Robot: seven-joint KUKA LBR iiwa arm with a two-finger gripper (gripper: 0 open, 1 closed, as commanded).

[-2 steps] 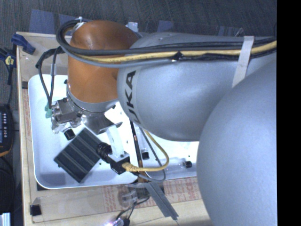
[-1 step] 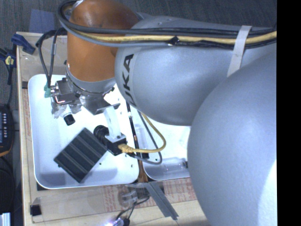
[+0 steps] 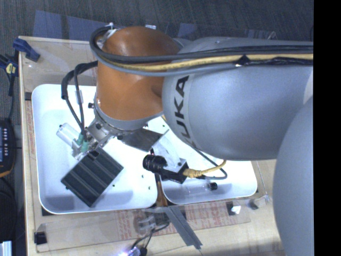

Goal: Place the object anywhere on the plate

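In the camera view, we are looking down on 2 white bins on the bench. The arm is reaching in from the right and covering most of the right bin and the far edge of the left bin. The gripper is showing as a black ribbed block, sitting over the left bin's floor toward its near edge. Whether it is spread or pressed together, we cannot tell. White floor is lying open along the left bin's left edge and near-left corner. A black cylinder with a yellow cable is hanging over the rims where the 2 bins are meeting.
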